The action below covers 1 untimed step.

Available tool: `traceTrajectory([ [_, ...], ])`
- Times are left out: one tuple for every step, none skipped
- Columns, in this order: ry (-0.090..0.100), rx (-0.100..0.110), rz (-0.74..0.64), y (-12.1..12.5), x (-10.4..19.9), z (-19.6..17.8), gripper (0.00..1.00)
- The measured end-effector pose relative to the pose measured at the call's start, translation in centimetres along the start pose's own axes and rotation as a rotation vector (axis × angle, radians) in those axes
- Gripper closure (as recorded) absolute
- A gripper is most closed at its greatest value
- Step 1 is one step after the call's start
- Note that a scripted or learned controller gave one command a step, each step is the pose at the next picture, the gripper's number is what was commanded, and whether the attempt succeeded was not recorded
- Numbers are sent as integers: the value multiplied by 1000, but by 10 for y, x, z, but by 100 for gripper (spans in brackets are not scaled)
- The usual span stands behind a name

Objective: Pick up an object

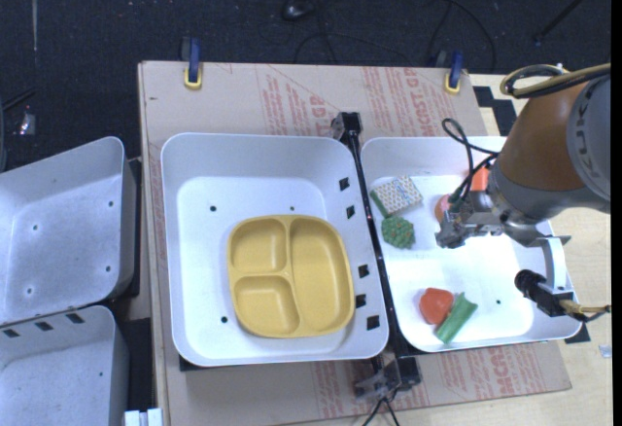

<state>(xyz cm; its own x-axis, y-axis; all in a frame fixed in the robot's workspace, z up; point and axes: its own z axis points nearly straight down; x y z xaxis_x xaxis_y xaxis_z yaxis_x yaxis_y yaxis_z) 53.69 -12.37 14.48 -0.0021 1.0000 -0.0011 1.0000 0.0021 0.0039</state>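
Note:
My gripper hangs low over the middle of the right bin, reaching in from the right under the orange-banded wrist. A small red-orange object shows just at its upper left, partly hidden by the gripper body. Left of the gripper lies a green knobbly piece, a short gap away. A white-and-green patterned block sits above that. Near the bin's front lie a red piece and a green stick-like piece, touching each other.
The left bin holds a yellow divided plate. A black divider runs between the bins. Cables trail from the wrist over the right bin's back rim. A grey lid lies off the bench at left.

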Motion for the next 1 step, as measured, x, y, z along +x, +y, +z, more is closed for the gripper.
traceTrajectory([
  [-1,-2,0,6,-9,-58,100],
])
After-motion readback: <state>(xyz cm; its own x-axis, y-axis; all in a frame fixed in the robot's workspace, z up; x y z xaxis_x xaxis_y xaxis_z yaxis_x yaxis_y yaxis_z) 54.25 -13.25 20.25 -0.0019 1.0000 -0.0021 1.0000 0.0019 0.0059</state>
